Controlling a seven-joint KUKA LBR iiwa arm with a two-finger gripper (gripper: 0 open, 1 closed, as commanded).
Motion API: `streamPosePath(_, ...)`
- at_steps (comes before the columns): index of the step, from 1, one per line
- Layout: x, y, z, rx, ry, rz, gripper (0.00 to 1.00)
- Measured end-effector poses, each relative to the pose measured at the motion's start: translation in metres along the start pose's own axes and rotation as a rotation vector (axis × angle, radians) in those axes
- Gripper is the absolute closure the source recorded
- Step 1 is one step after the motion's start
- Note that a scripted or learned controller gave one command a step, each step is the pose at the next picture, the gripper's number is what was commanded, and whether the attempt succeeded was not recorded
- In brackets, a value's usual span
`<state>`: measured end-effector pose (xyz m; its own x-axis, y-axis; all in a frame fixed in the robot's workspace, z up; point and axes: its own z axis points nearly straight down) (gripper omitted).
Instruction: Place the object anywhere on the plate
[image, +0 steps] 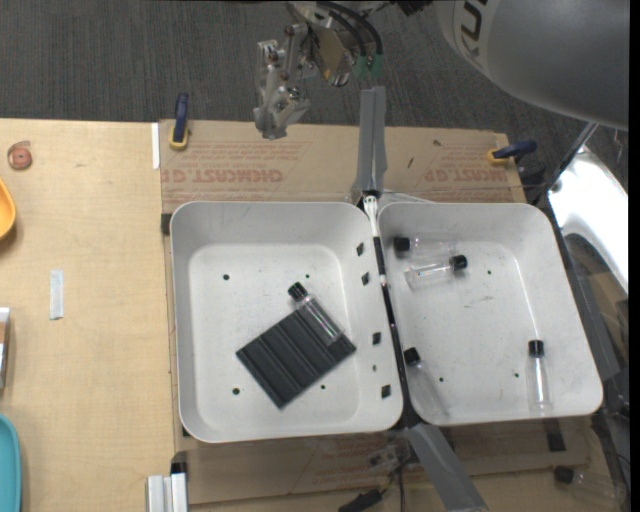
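gripper (276, 118) hangs above the bench's far edge, can't tell its state; the clear black-capped vial (313, 309) lies well below it, resting on the dark ribbed plate (292, 355) in the left bin (195, 300).

i see the light wooden bench (80, 260) carrying a cardboard sheet (330, 160) held by two clamps, with the left white bin (190, 300) and right white bin (565, 290) side by side on it.
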<state>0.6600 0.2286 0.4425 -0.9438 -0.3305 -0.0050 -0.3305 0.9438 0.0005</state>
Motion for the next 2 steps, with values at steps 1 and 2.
streamPosePath(1, 0.0000, -0.0001, -0.0002, -0.001, 0.000, -0.258, 1.00)
streamPosePath(2, 0.0000, -0.0002, -0.0003, -0.001, -0.001, -0.463, 1.00)
